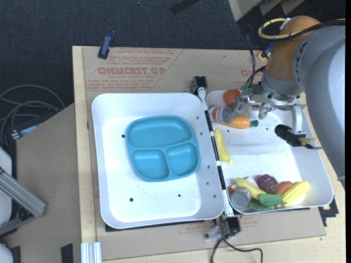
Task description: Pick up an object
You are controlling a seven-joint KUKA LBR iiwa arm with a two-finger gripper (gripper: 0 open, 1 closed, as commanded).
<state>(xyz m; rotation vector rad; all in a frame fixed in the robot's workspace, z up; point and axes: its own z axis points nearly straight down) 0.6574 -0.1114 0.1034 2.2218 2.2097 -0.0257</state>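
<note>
On cardboard-covered bench (164,64), two white bins (109,125) adjoin.

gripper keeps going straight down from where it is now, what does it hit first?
Probably the orange carrot-like toy at the far end of the right bin: the gripper sits right over it, beside a red toy. Depth is unclear from this slanted view.

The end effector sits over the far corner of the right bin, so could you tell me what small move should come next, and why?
Probably a short, straight descent. The end effector hovers over the far left corner of the right white bin, directly above the orange carrot-shaped toy and beside the red round toy. Nothing is visibly between its fingers, so lowering onto the carrot looks like the nearest pick.
</note>
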